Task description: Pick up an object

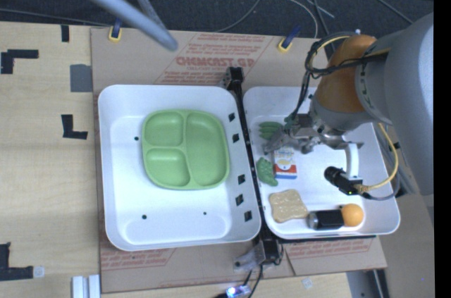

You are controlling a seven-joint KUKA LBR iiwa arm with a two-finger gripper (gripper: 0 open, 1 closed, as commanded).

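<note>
The right bin (373,219) holds several small objects. A green leafy piece (270,128) lies near its left wall, and a second green piece (266,171) lies below it. A small white carton with red and blue print (285,166) sits between them and the bin's middle. A slice of toast (287,206) lies at the front, beside a black object (324,220) with an orange ball (351,215) at its end. My gripper (282,143) hangs low over the carton and the leafy piece, and its tips are lost among them.
The left bin (116,149) holds a green divided plate (187,149). A black clip-lined divider (242,149) separates the two bins. The arm's orange band (342,82) and yellow cable (380,184) hang over the right bin's far side.
</note>
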